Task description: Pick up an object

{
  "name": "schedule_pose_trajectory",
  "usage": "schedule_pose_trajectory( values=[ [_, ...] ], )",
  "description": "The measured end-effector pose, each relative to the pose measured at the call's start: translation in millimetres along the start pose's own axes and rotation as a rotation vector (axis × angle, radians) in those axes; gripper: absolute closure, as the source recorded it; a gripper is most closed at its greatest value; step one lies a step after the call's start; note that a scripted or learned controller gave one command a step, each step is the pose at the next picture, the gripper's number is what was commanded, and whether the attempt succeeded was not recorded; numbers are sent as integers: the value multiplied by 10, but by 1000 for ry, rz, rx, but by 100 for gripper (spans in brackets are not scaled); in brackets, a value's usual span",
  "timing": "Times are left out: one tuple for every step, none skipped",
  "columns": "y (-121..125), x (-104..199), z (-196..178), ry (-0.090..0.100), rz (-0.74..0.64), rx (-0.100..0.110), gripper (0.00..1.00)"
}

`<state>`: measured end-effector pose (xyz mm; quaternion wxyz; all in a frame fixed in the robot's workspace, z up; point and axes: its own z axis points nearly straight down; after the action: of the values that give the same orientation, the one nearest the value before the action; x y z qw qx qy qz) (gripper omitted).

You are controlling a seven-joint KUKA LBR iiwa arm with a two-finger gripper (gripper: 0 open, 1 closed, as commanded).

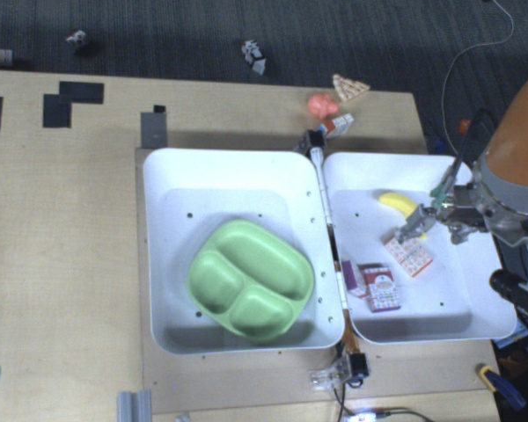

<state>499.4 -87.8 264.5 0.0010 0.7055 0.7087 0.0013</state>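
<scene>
- The grey two-finger gripper point(414, 229) reaches in from the right over the right-hand shallow white bin point(449, 319), its metal fingers pointing down and to the left
- Whether those fingers are spread or closed cannot be told (they blur into one grey shape), and nothing is seen between them
- Directly below the fingertips, just beside them or touching, lies a small pale card packet with a red printed pattern point(409, 255), tilted on the bin floor
- Above and a little left of the tips sits a yellow banana-shaped toy point(396, 203), near but apart from them
- Further down and to the left of the tool lie a red and white printed packet point(382, 289) and, just beside it, a small purple box point(352, 279)
- Well to the left of the gripper, the second white bin point(172, 192) holds a light green plastic divided plate point(251, 277) with three compartments, resting at a slant
</scene>
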Motion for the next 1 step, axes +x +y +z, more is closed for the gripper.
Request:
schedule_pose_trajectory(
  values=[
    [602,-166,1662,-4,2,-14,0]
  ],
)
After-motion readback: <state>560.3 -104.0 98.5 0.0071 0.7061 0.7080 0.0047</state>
